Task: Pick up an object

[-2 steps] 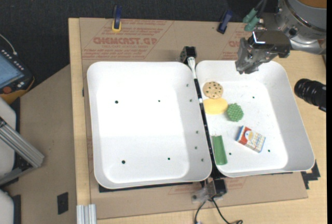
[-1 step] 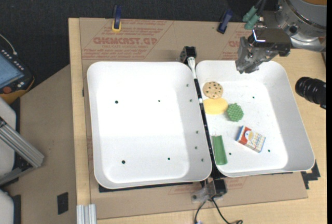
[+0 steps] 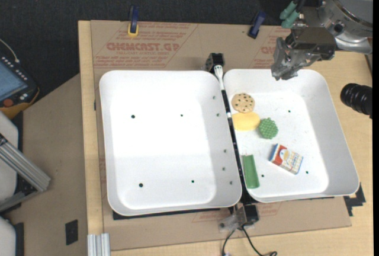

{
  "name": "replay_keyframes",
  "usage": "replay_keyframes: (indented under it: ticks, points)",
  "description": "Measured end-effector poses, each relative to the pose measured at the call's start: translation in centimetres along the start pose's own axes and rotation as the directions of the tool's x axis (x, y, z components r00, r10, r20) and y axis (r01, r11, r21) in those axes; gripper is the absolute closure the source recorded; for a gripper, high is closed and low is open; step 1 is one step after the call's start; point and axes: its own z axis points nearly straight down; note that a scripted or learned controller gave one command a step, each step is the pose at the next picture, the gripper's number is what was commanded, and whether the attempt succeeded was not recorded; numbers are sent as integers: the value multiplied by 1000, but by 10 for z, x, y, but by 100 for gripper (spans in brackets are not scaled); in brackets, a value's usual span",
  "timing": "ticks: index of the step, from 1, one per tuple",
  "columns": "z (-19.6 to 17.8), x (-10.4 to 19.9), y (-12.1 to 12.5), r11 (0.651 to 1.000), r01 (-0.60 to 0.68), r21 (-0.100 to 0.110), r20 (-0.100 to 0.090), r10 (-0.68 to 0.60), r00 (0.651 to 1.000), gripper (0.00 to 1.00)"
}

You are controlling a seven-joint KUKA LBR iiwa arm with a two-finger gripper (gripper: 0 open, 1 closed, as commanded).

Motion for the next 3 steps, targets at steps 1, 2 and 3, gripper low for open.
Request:
replay_keyframes:
  ticks: [1,2,3]
  points:
    - [134,-41,14,1000,-7,22,2,7,1000,100]
    - [122,-5,-3,1000,2,9,-2,-2,1000,100]
    - [130,-51,-2,1000,-7,9,1,7,1000,100]
